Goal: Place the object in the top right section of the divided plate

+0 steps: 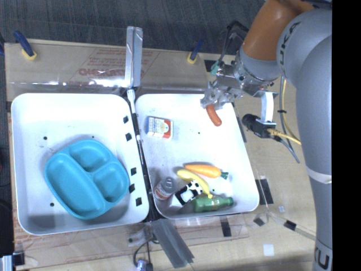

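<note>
A blue divided plate (pixel 63 180) lies in the left white bin (pixel 28 112), toward its front. My gripper (pixel 214 101) hangs over the far right corner of the right bin (pixel 242 151). A small red-orange sausage (pixel 214 116) sticks out below the gripper, its top end between the fingers, which are shut on it. It looks lifted off the bin floor. The plate is far to the left of the gripper, across the divider between the bins.
The right bin holds a white and red carton (pixel 158 127), a carrot (pixel 203 170), a banana (pixel 190 178), a green bottle (pixel 213 203), a black and white toy (pixel 188 194) and a small can (pixel 164 188). The grey arm (pixel 304 66) fills the right side.
</note>
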`<state>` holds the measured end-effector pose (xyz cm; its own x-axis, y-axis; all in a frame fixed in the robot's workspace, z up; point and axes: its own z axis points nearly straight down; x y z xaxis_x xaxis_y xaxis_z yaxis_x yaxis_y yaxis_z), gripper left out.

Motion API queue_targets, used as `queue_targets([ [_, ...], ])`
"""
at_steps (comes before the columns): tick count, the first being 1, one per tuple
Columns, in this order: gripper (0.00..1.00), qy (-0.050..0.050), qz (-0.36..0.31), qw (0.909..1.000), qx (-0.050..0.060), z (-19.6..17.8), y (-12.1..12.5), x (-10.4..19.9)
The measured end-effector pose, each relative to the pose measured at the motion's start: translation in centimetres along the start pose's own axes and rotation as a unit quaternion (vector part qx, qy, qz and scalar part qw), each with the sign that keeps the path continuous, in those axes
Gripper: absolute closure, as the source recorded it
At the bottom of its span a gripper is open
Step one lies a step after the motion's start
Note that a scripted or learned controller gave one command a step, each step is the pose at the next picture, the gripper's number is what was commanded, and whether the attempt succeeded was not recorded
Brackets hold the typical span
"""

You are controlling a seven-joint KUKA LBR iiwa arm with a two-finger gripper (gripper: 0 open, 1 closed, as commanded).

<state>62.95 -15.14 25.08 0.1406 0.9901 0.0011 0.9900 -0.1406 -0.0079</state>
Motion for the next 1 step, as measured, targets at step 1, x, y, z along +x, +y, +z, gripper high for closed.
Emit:
queue_targets([
  [1, 1.0, -0.001, -0.084, 0.9965, -0.001, 6.08, -4.32, 7.24],
])
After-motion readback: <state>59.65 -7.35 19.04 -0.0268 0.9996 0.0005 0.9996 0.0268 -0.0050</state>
